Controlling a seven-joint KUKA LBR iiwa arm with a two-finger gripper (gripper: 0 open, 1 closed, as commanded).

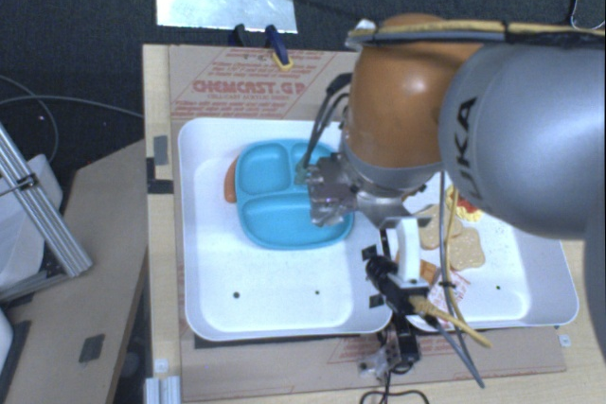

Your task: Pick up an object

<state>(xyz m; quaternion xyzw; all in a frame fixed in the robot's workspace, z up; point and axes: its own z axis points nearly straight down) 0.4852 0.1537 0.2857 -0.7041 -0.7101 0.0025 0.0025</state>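
The tool [329, 201] hangs over the right rim of a blue divided plate [275, 197] in the left bin [275, 298]; its spread cannot be told. An orange object [230, 181] peeks out beyond the plate's far side, likely wedged beneath.

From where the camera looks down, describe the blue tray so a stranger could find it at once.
Start at the left white bin of the two on the bench. The blue tray lies in its upper part, under the arm's wrist. It is the sole sky-blue thing there, divided into compartments, with an orange object at its left edge.
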